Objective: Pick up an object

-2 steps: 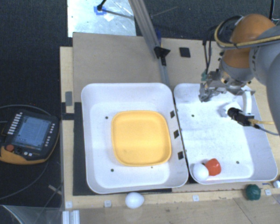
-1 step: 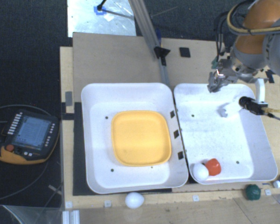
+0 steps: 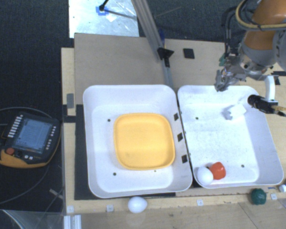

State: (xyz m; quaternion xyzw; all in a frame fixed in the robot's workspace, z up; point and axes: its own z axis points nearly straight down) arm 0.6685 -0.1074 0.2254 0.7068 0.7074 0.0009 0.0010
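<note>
Two white bins: left bin holds yellow plate; right bin holds orange cup, white egg at 7 o'clock. Gripper hovers at its 12 o'clock rim, apparently awaiting descent; finger state unclear.

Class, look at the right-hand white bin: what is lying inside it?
Inside the right bin lie an orange object and a white ball touching at the near-left corner, plus a small white piece farther back. Whatever lies beneath them is covered.

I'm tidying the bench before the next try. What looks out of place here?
Two things lie outside the bins on the bench's front edge: a white egg below the left bin, and a dark green ball off the right bin's front corner. Nothing looks spilled or broken.
</note>
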